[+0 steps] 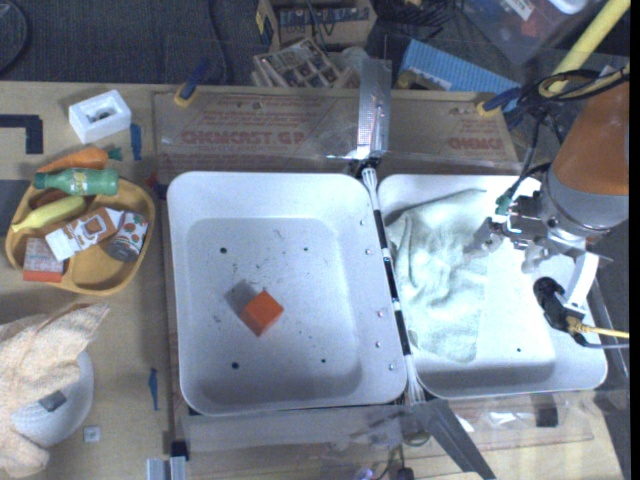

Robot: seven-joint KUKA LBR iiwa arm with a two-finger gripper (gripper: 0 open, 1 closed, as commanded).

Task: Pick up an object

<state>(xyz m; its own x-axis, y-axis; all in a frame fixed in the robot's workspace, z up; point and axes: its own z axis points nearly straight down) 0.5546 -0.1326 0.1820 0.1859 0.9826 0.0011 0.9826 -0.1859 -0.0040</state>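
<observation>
- The orange block (263, 312) is lying on the floor of the left bin (200, 208), well off every wall, with bare floor all around it.
- The gripper (497, 230) is hanging over the right bin (590, 368), above a crumpled white cloth (435, 268) near the divider between the bins.
- The block is sitting well apart from the gripper, across that divider.
- Whether the tool is spread or pressed together cannot be told.

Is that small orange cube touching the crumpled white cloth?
Apart. The camera view shows the orange cube in the left bin, the white cloth in the right bin, across the rims.
</observation>
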